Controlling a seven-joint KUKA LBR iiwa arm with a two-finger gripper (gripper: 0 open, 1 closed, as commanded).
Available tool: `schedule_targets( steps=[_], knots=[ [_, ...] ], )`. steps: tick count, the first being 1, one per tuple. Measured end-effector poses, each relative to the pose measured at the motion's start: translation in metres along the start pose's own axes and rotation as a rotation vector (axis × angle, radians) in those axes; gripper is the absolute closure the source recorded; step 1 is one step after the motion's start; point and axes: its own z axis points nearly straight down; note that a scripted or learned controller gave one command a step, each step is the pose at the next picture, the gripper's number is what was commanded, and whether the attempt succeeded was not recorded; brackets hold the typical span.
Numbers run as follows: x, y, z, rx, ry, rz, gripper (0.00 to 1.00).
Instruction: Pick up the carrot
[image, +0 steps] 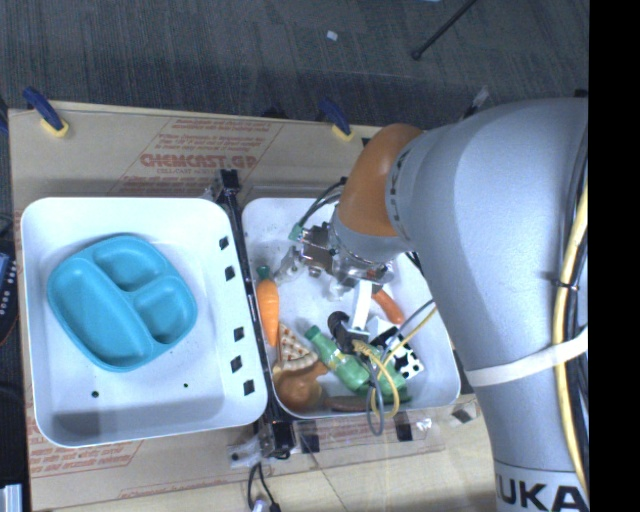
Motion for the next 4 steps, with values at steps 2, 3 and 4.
schedule_targets(
  steps=[2, 3, 4],
  knots=[
    [-0.019, -0.043, 0.001, 0.003, 0.003, 0.277, 1.00],
    [0.037, -0.139, -0.099, 0.002, 0.005, 0.516, 1.00],
    [0.036, -0.139, -0.098, 0.003, 0.003, 0.518, 0.00]
  ],
)
